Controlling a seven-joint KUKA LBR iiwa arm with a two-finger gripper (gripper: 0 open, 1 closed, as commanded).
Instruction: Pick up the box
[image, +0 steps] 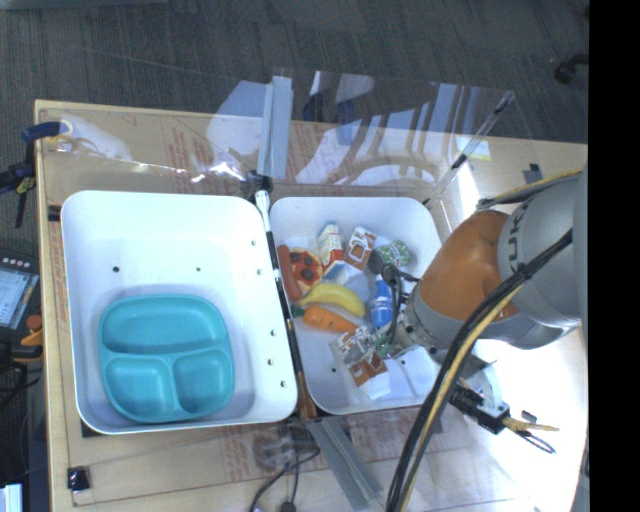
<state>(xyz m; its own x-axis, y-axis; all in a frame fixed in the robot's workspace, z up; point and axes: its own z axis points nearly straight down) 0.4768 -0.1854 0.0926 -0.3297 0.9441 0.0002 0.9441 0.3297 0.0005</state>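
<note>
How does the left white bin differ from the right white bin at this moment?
The left white bin holds one teal three-compartment tray; the right white bin holds a jumble of small items, among them a yellow banana. The grey arm reaches over the right bin, not the left. Both are shallow with rounded corners.

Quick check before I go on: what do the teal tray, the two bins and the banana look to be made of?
Teal tray: looks like moulded plastic, smooth, with rounded compartments and a soft sheen.
Left bin and right bin: apparently thin white plastic, semi-matte, with rounded rims.
Banana: even yellow with a glossy look, so probably a plastic toy, though real fruit can't be ruled out.
</note>
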